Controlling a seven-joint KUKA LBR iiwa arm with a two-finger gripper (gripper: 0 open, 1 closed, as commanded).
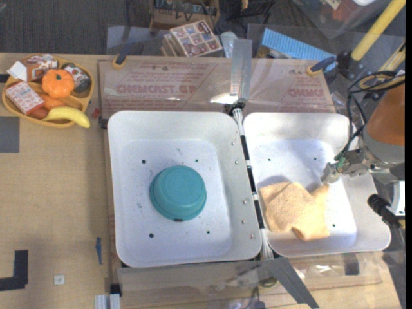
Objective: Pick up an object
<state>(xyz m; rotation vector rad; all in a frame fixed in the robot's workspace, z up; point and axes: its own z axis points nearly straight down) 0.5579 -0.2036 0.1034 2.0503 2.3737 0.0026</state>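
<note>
Clear sheet (161, 85) at 12 o'clock behind the left bin (122, 172): red mirrored lettering, roughly "CHEMCAST GP"
Right sheet (302, 89): red print, unreadable

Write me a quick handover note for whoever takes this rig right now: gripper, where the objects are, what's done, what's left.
Gripper: low over the right bin, at the upper right corner of the tan cloth. Finger state cannot be made out; nothing visibly held.
Objects: the tan cloth lies crumpled on the floor of the right bin, toward its near left side. A teal bowl sits upside down in the middle of the left bin.
Done: arm is down beside the cloth.
Left: no object is lifted yet; the pick is not complete. The cloth looks like the likely target, given how close the gripper is.
</note>
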